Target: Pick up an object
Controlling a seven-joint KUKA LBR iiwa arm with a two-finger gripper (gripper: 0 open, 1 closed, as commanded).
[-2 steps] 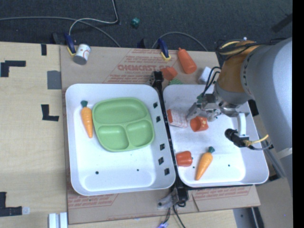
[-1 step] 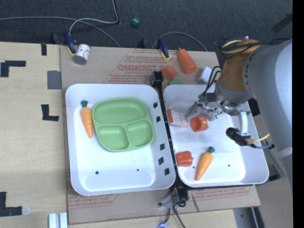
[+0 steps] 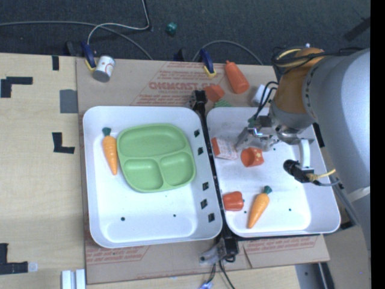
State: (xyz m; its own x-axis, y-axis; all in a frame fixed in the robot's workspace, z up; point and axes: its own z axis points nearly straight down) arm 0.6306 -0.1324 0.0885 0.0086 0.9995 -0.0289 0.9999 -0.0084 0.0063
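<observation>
jaws (image 3: 257,138) low in right bin (image 3: 325,221), state unclear (wrist hides fingers). red piece (image 3: 252,157) just below jaws, mid-bin. carrot (image 3: 258,206) near front rim; open floor beside it.

A light wooden bench top (image 3: 36,179) with black tape marks (image 3: 60,142) on its left side. A brown cardboard sheet (image 3: 162,83) printed with red lettering covers its middle. Beyond the far edge lies dark grey carpet (image 3: 240,11), crossed by a thin cable (image 3: 72,24). Even, soft light.
</observation>
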